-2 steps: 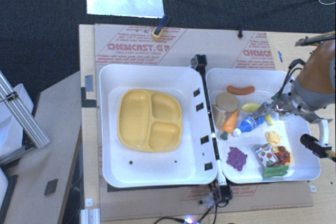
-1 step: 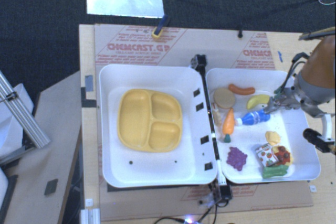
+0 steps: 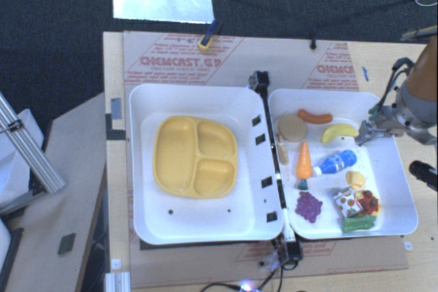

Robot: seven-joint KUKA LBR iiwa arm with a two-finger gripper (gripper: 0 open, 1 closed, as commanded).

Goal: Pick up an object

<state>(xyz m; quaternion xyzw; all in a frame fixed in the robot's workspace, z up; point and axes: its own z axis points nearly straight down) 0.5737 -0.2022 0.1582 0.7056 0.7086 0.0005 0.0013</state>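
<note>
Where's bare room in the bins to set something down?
Left bin: white floor rings the yellow tray, widest along its near edge. Right bin: crowded; a bare strip along the right wall, between the blue bottle and the gripper, and a small patch behind the sausage.

I log two white bins [image 3: 205,96]; the left holds a pale yellow divided tray [image 3: 195,155]. In the right: red-orange sausage [image 3: 315,117], yellow banana [image 3: 339,133], orange carrot [image 3: 304,161] with green top, blue bottle [image 3: 337,163], purple grapes [image 3: 308,205], tan disc [image 3: 292,127]. Table [image 3: 82,147] light wood.
</note>
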